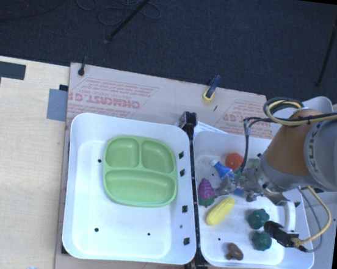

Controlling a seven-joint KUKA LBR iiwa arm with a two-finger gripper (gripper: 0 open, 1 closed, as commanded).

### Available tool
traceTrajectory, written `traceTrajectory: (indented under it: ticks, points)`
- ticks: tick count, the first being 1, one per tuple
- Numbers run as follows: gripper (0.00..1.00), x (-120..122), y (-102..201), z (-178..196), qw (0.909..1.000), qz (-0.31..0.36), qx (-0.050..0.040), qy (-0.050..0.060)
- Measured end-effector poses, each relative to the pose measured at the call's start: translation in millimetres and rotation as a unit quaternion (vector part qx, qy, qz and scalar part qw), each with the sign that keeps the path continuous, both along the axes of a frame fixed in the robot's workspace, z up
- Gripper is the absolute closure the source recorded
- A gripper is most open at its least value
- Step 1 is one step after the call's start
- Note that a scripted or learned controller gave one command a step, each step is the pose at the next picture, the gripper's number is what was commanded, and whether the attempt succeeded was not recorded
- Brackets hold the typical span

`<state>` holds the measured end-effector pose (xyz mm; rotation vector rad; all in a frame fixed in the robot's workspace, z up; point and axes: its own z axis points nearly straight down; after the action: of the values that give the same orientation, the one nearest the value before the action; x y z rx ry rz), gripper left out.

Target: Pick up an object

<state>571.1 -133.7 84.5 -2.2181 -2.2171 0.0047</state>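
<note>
The right bin (299, 262) holds several small objects: an orange ball (234, 160), a blue piece (220, 168), a purple item (205, 191), a yellow oblong item (220, 210), two dark green lumps (258, 218) (260, 239) and a brown lump (234, 251). My gripper (236, 184) hangs low in this bin, just right of the blue piece and above the yellow item. The wrist hides what lies directly under it.
A light green divided plate (139, 171) lies in the left bin (118, 235). A black divider (191, 189) separates the two bins. Cables loop off the arm at the right, over the bin's right rim.
</note>
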Motion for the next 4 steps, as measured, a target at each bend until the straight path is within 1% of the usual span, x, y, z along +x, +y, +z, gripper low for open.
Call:
traceTrajectory:
  ticks: [1, 2, 3, 4]
  points:
    - [1.0, 0.2, -1.6, 11.6, 1.0, -0.002, 0.0005, 0.001]
    - [1.0, -4.9, -8.5, 70.7, 1.0, -0.003, -0.0009, -0.003]
    - [1.0, -2.9, -13.9, 113.0, 1.0, -0.001, -0.001, -0.003]
    - [1.0, -2.4, -15.0, 144.1, 1.0, 0.0, -0.0007, -0.003]
